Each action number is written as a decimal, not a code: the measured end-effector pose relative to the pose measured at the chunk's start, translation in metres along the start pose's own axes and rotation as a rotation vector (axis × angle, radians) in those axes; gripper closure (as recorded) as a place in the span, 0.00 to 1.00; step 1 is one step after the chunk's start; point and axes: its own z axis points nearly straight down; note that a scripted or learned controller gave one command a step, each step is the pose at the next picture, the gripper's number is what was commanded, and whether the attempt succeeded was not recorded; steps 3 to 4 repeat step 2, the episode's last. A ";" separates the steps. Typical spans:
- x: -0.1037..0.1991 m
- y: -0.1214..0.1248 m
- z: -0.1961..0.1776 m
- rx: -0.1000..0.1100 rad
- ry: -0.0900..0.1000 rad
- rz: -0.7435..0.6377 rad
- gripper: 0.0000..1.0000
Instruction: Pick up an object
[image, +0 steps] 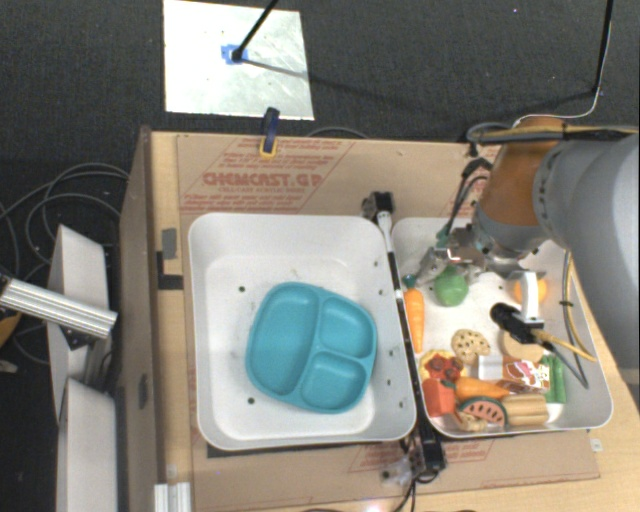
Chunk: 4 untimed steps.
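A slanted view from above shows a brown desk (260, 175) carrying two shallow white bins side by side.

In the left half of the frame, the left bin (215, 300) holds one thing: a blue divided plate (312, 346), lying flat a little below the bin's centre.

Just right of the divider between the bins, an orange toy carrot (413, 312) lies lengthwise along the left wall of the right bin (590, 400). Right of the carrot, in the upper part of this bin, sits a round green toy fruit (452, 289). The tool (455, 262) hangs directly over the fruit's upper edge, very close to it or touching it. From this angle I cannot tell whether the tool is wide or narrow, or whether it has the fruit.

Lower in the right bin is a crowded heap of toy food, including a spotted cookie (469, 345) and a watermelon slice (482, 412). An orange piece (529, 293) sits further right. The grey arm (590, 190), with its orange band, enters from the upper right corner of the frame.

The step in hand looks like the approach or grasp, with the green fruit as the likely target. The next move calls for the tool to sit squarely around the fruit, close firmly, and then lift straight up. The fruit is round and may roll or slip out.
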 end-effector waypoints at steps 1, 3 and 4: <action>0.007 -0.009 -0.002 -0.001 0.000 0.000 0.00; 0.007 -0.008 -0.013 -0.005 0.001 -0.001 1.00; 0.007 -0.008 -0.013 -0.005 0.001 -0.001 1.00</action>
